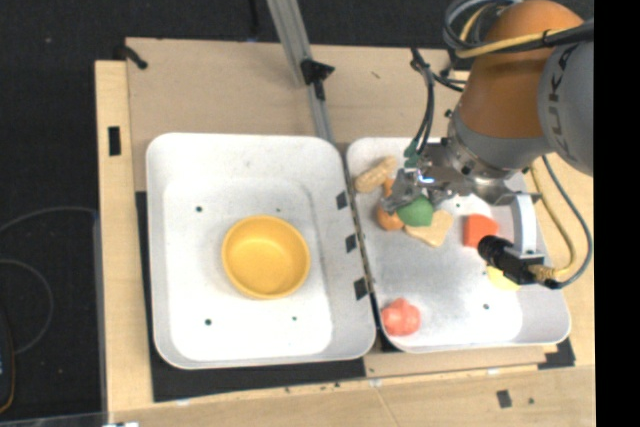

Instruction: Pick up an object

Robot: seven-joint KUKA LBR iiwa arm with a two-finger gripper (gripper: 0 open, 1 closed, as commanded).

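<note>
- Green object sits in the right bin, directly under my tool, with an orange piece touching its left side and a tan wedge at its lower right
- I cannot tell how the tool stands, as the wrist hides it
- A tan roll lies just left of the tool; a red-orange block and a pink ball lie apart
- Left bin holds a yellow bowl
- Both bins rest on my tan desk, with dark floor around it
</note>
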